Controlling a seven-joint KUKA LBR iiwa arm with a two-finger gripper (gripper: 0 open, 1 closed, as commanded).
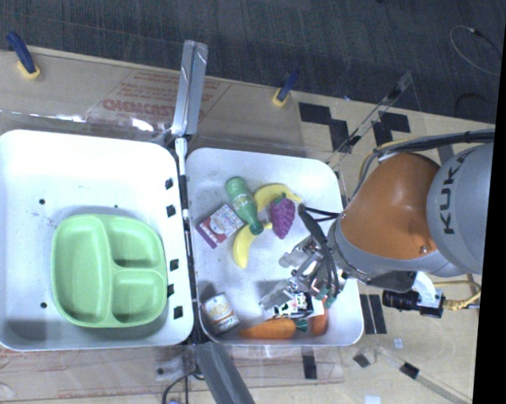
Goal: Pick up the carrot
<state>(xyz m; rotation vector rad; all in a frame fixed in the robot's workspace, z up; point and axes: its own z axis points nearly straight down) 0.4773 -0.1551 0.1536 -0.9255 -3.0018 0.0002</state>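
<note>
The orange carrot (267, 329) lies along the near wall of the right bin (197, 262), pointing left to right. My gripper (285, 277) hangs just above and slightly behind it, reaching in from the right. Its two silvery fingers (294, 255) stand apart, open, with nothing between them. A small black-and-white item (293, 308) and a red piece (317, 324) sit right beside the carrot's right end, under the wrist.
The right bin also holds a green bottle (242, 203), a yellow banana (244, 244), purple grapes (282, 215), a pink box (220, 225) and a small can (220, 311). A green divided plate (111, 270) lies in the left bin (17, 185).
</note>
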